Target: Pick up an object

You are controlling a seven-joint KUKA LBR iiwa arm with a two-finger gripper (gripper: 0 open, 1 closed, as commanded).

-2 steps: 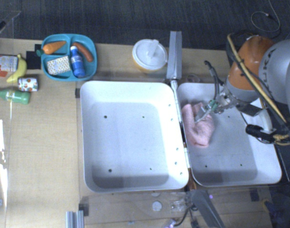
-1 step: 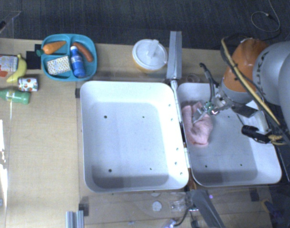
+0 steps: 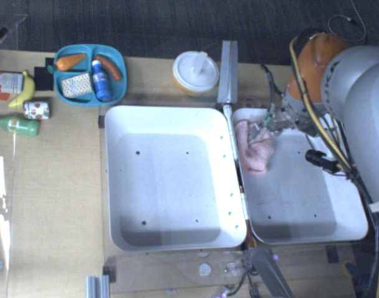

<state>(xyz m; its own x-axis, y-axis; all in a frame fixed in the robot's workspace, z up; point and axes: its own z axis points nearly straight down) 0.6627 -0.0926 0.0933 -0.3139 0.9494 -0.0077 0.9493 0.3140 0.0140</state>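
Camera view, pink soft thing [image 3: 254, 149] at the far left of the right bin [image 3: 314, 219], hand [image 3: 264, 128] low over its far end, touching it, can't tell its grip, left bin [image 3: 171, 179] beside it

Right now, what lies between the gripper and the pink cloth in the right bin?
Nothing: in the camera view the gripper sits right at the upper edge of the pink cloth, with no gap between them in the right bin.

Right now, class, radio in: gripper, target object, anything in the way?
Gripper down in right bin, at the pink cloth. Grasp not confirmed. Cloth lies against bin's left wall. Nothing else close by.
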